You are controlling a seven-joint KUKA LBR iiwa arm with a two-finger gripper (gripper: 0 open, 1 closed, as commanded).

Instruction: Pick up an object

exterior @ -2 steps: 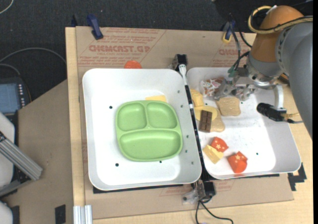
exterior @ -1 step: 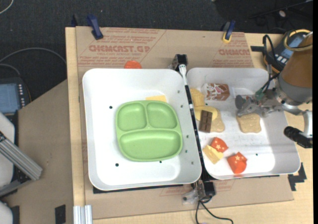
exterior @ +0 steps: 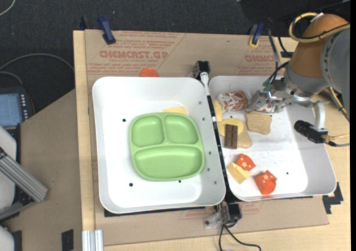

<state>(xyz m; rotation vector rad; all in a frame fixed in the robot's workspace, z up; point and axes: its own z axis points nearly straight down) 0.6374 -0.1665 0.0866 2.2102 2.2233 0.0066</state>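
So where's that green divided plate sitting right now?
The green divided plate lies flat in the middle of the left white bin, with a pale yellow block touching its top edge, away from the food pieces in the right bin.

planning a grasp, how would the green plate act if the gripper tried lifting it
The green plate looks like moulded plastic, so probably stiff and light. Its broad shape and low rounded rim likely offer two fingers little to pinch except the edge, and it may tilt if lifted there. Lying flat in the left bin, it should slide rather than roll if pushed.

divided plate [exterior: 165,147] in left bin [exterior: 105,133]; food pieces [exterior: 245,144] in right bin [exterior: 311,172].
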